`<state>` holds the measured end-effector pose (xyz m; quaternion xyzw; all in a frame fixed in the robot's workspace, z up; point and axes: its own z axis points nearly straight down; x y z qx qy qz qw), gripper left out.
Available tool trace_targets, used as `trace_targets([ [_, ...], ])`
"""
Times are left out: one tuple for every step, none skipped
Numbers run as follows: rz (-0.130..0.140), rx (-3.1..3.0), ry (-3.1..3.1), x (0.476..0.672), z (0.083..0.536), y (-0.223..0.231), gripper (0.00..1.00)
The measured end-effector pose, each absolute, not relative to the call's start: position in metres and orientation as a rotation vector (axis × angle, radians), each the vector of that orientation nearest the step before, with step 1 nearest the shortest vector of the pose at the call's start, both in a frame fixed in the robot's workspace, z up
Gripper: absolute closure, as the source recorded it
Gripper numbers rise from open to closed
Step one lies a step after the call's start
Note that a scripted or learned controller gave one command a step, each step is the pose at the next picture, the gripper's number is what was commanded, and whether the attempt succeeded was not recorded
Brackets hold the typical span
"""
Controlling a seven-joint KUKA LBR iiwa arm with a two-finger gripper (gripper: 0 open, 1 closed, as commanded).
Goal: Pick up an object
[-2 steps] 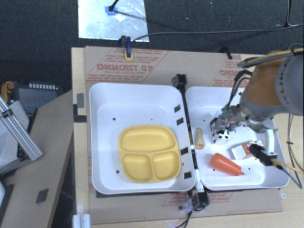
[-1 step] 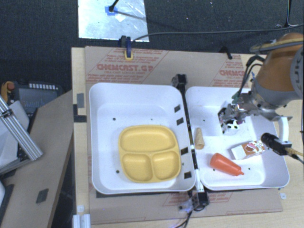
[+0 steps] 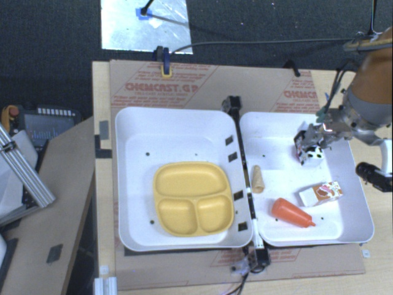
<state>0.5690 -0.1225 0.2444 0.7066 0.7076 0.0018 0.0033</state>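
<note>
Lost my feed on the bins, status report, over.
Pincer low in right bin, over small black-and-white object; grip unconfirmed. Orange cone, small carton, tan piece lie apart, nearer the camera. Nothing blocking.

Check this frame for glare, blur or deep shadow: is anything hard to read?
Camera view: even lighting, soft shadows; the shiny metal sheet at top glares; the white bins' plastic is bright but not blown out; the grey-and-orange arm looks slightly soft; the gripper is dark against a small black-and-white object, blurring their boundary.
</note>
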Motion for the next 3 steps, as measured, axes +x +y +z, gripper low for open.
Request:
trace_targets([
  [0.004,2.215,2.223,0.57,0.274,-0.123,1.0],
  [0.004,2.211,2.233,0.569,0.258,-0.064,1.0],
  [0.004,2.21,2.233,0.563,0.261,-0.006,1.0],
])
